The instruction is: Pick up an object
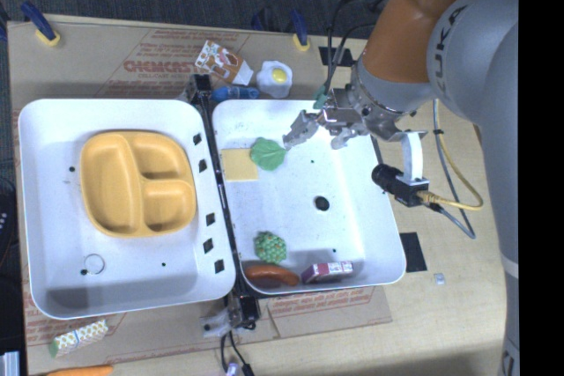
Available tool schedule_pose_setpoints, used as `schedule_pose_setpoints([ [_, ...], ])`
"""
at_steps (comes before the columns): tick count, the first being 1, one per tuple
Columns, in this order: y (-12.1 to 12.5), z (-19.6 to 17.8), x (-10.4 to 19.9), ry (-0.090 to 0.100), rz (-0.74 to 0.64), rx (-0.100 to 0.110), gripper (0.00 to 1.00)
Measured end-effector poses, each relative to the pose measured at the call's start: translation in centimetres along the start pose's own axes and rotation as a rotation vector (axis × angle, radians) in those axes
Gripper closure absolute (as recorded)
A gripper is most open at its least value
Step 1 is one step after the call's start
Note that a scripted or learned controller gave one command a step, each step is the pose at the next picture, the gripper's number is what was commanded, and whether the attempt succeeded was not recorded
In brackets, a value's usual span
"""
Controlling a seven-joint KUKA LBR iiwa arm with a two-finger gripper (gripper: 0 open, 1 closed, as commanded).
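My gripper (321, 129) hangs over the back part of the right bin (374, 229), open, with nothing between its fingers. Just left of its left finger (299, 129) lies a green leafy piece (267, 153), apart from the finger, and next to that a pale yellow cheese slice (239, 164). Near the front wall of the same bin lie a green broccoli-like lump (270, 247), a brown sausage (271, 275) and a small dark red and white box (328, 271).
The left bin (44, 277) holds a yellow divided tray (139, 183). Behind the bins on the cardboard sit a toy fried egg (276, 77), a small printed packet (218, 60) and a blue item (233, 92). A wrapper (79, 335) lies at the front left.
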State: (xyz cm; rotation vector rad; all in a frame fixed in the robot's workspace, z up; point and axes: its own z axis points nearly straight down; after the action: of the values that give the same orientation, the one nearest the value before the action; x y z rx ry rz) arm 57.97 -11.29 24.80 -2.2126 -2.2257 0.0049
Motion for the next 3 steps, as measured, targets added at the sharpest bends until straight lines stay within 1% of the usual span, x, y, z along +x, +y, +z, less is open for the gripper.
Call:
schedule_pose_setpoints([
  [1, 4.7, 11.7, 1.2, 0.000, -0.148, 0.001, 0.00],
  [2, 6.6, 15.6, 0.5, -0.002, -0.148, -0.004, 0.00],
  [3, 6.6, 14.5, 0.5, -0.002, -0.153, -0.003, 1.00],
])
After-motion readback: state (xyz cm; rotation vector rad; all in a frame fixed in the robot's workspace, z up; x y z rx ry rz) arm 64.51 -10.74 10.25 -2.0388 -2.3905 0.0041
